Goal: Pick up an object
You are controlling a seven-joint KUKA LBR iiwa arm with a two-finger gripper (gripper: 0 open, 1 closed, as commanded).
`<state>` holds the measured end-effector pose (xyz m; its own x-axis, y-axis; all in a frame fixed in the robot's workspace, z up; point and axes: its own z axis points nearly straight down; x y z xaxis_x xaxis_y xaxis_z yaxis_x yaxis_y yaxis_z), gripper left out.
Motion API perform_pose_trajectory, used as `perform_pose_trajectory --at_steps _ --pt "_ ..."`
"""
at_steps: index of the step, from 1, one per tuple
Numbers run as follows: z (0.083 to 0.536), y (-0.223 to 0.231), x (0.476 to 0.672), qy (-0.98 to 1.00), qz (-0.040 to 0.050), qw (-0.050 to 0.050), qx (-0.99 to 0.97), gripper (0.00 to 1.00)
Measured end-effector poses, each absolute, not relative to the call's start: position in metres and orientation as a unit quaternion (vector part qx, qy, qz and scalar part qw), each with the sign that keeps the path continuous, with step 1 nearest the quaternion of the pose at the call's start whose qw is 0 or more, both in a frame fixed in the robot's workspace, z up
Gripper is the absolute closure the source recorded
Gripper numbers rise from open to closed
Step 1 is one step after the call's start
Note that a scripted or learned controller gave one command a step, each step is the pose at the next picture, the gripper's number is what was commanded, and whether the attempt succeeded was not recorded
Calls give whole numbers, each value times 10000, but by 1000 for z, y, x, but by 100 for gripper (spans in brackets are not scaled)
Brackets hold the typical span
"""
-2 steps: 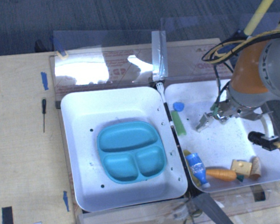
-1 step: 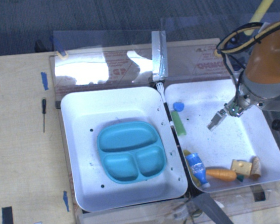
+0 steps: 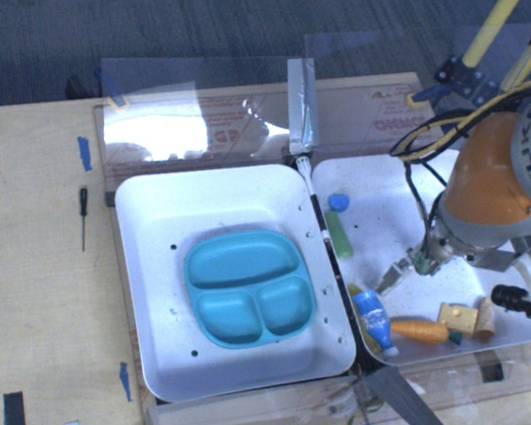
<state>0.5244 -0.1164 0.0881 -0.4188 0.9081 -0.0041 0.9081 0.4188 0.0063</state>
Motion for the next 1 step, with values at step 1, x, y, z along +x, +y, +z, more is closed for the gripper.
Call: perform_pose_trajectory --at_steps 1 --pt "88 -102 494 9140 14 57 4056 0"
